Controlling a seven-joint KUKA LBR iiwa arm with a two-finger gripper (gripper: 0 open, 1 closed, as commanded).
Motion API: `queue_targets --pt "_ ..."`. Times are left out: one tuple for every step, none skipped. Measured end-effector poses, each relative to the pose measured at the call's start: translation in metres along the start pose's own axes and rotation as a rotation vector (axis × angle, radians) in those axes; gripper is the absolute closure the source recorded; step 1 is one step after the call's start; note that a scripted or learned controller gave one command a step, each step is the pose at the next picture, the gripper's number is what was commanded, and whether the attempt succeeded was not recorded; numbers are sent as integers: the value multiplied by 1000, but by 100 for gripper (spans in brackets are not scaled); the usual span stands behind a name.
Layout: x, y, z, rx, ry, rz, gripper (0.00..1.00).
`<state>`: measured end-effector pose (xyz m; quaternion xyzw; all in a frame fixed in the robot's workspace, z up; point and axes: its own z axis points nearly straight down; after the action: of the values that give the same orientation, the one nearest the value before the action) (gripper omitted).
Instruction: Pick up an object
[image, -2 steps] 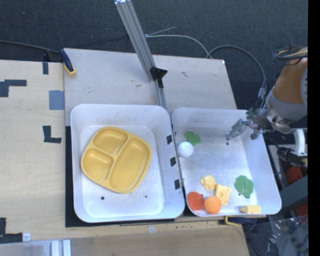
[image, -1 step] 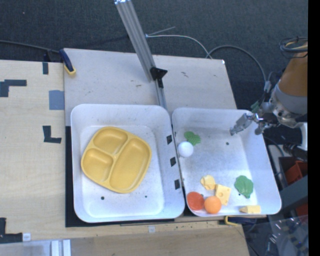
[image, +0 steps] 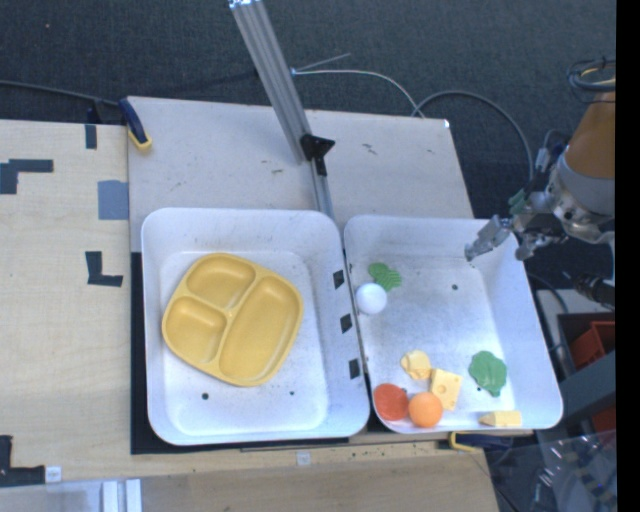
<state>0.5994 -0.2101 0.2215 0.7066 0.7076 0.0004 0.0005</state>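
The right bin (image: 455, 255) holds several small toy foods. A green leafy piece (image: 383, 275) and a white ball (image: 371, 298) lie near its left wall. Toward the front sit a yellow lump (image: 416, 364), a cheese wedge (image: 446, 387), a green broccoli-like piece (image: 488, 371), a red tomato (image: 390, 402), an orange ball (image: 426, 410) and a small yellow block (image: 500, 419). My gripper (image: 500, 246) hangs over the bin's far right corner, well away from all of them. Its fingers are open with nothing between them.
The left bin (image: 165, 400) holds a yellow divided plate (image: 232, 318). A slanted metal rail (image: 280, 85) ends at a black clamp (image: 317, 148) behind the bins. Cables (image: 470, 100) trail at the back right.
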Motion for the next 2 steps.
queue_targets --pt "0 2 0 2 -1 0 0" --pt "0 5 9 3 -2 0 0"
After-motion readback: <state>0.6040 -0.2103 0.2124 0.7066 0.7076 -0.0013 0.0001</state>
